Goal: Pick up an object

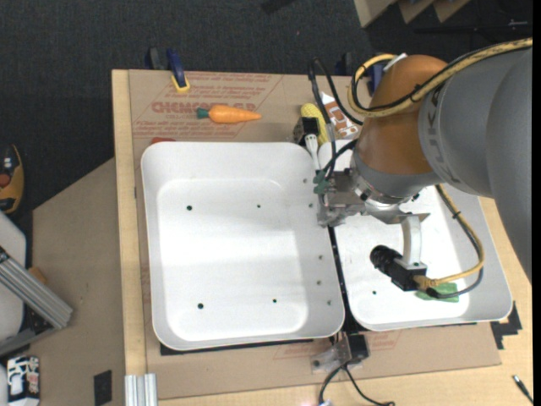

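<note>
My gripper [332, 205] hangs low over the left rim of the right bin [372, 307], right at the seam with the left bin [228, 227]. The grey arm with its orange band [397, 112] covers most of the right bin. A small green thing [445, 291] shows on the right bin's floor near its front right, partly under a yellow cable. An orange toy carrot [232, 115] lies outside the bins on the cardboard behind the left bin. Nothing visible sits between the gripper and the bin rim.
A yellow and white object [312, 125] lies on the cardboard behind the seam of the bins, close to the arm. A blue and yellow clamp [177, 73] grips the board's back edge. The brown board [135, 227] surrounds both bins.
</note>
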